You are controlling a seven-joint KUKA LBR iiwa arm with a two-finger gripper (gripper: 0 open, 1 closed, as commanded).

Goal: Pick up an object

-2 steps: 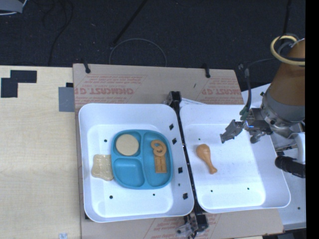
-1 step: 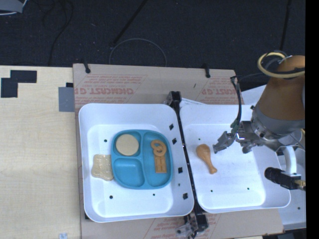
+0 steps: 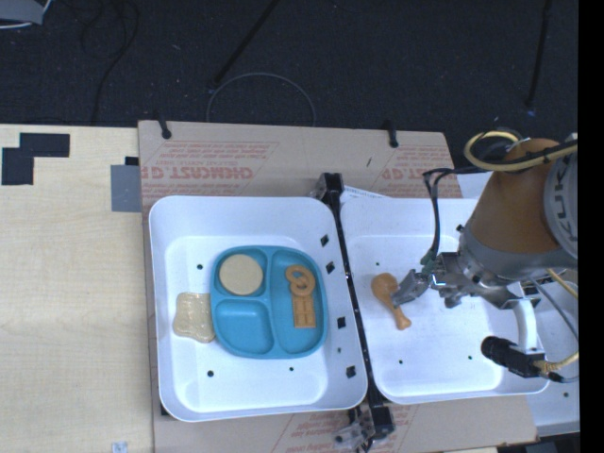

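One tan chicken-leg toy (image 3: 389, 298) lies in the right bin (image 3: 444, 385); the gripper (image 3: 412, 288) sits just beside it, aperture indiscernible; approach step; next, straddle and close.

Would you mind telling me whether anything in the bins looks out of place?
One thing: a pale toast-like piece lies in the left bin outside the blue tray, against its left edge, while the other food pieces sit in compartments.

Tan drumstick-shaped toy (image 3: 389, 298) flat in the right bin (image 3: 444, 385), near its left wall.
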